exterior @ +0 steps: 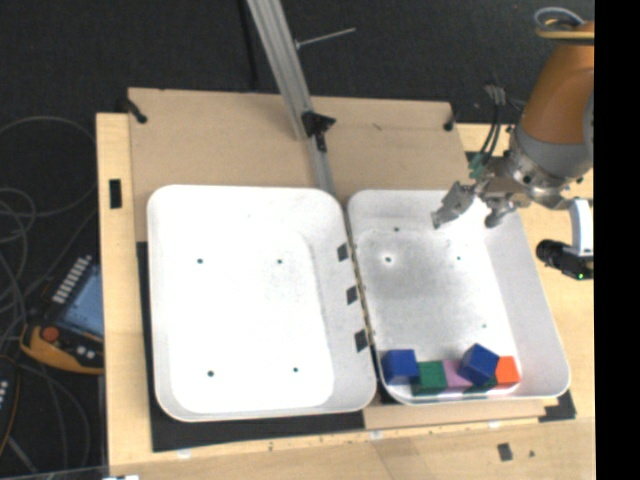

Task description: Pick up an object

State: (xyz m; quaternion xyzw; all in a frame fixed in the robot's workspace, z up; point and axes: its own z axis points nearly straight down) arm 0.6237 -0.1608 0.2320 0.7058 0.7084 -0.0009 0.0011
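Observation:
Several small blocks lie along the near edge of the right bin [530, 298]: a blue block [400, 364], a green block [431, 376], a pink block [456, 376], a second blue block [480, 363] and an orange block [507, 371]. My gripper [471, 209] hangs over the far part of the right bin, well away from the blocks. Its two fingers are spread apart with nothing between them, so it is open.
The left bin [250, 298] sits beside the right one, joined by dark clips at the middle. A slanted metal rail [285, 58] rises from the bench's far side. Cables and a handheld pendant [60, 318] lie left of the bench.

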